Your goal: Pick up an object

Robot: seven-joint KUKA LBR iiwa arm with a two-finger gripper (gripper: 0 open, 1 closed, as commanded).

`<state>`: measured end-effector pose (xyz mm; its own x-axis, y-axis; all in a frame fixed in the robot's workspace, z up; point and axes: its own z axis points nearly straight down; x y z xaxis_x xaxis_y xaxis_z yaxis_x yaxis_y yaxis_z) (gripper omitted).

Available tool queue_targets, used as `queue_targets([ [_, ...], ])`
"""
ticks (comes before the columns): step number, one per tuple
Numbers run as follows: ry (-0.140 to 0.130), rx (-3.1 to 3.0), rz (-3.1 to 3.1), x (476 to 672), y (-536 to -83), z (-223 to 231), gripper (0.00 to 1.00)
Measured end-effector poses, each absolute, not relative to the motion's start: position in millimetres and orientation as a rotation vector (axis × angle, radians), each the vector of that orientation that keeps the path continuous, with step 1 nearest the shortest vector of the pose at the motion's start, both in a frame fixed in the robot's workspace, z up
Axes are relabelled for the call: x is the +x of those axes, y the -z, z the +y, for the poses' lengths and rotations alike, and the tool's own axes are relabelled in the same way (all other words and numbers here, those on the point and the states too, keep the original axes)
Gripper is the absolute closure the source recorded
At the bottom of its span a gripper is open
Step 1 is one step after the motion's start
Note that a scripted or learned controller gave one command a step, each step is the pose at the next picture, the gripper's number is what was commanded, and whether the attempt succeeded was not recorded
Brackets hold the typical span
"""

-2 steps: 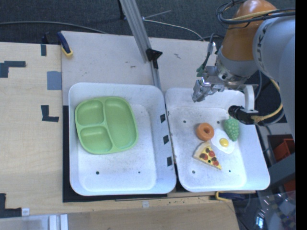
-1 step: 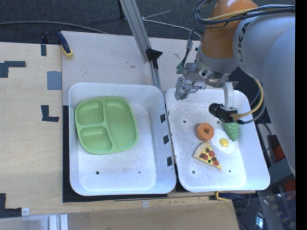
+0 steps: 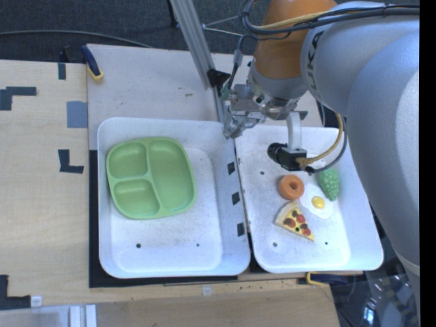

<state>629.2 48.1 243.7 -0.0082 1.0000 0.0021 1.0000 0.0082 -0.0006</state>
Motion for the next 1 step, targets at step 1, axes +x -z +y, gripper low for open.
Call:
queue_targets([
  [1,0.001,-2.212,-2.228,635.2,-248.2,99.8,1.0],
])
